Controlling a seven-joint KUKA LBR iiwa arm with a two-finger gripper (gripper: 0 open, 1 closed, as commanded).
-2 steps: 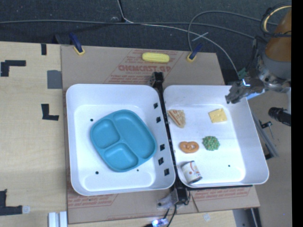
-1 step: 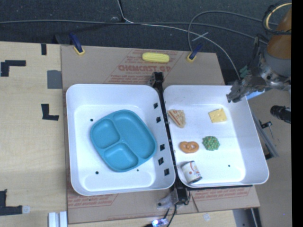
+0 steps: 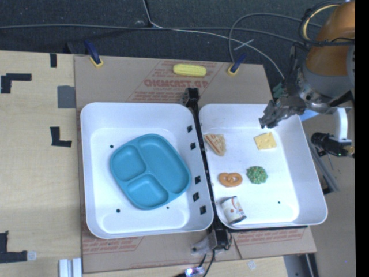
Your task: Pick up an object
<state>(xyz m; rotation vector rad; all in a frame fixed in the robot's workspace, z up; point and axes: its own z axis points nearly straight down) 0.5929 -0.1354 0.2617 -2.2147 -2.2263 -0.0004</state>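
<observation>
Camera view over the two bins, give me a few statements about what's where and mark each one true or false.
1. The blue divided plate lies in the left bin. True.
2. The cheese piece lies in the left bin. False: it is in the right bin, just below the hand.
3. The broccoli sits right of the pretzel. True.
4. The yellow banana lies inside the right bin. False: it rests on the cardboard beyond both bins.
5. The hand holds the small can. False: the can lies near the right bin's front edge, far from the hand.
</observation>
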